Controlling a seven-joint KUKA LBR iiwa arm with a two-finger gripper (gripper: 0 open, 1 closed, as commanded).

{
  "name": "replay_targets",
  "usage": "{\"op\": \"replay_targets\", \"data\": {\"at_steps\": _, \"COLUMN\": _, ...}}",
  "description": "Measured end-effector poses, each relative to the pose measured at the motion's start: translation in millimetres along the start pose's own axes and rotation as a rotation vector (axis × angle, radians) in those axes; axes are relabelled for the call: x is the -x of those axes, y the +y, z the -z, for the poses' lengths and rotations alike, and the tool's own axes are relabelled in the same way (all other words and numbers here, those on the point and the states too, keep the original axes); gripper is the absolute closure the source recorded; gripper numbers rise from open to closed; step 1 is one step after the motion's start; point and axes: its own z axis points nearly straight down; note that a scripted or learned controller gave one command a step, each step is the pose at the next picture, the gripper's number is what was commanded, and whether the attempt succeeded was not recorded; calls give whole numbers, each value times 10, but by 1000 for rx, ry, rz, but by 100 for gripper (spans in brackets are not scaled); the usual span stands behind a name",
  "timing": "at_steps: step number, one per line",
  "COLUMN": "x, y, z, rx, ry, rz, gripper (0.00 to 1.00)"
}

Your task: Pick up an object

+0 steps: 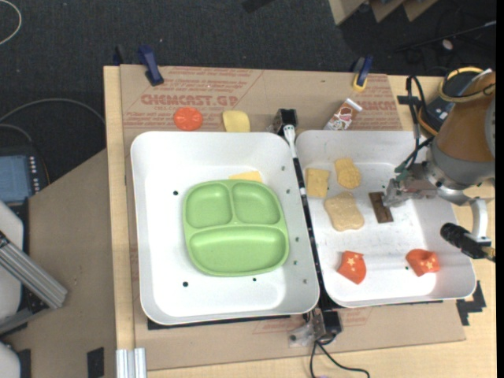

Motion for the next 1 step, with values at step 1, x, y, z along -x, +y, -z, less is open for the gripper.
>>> {"op": "replay_targets", "data": {"at_steps": 1, "x": -2, "y": -4, "z": -9, "rx": -2, "ry": 1, "rz": 0, "gripper": 0}}
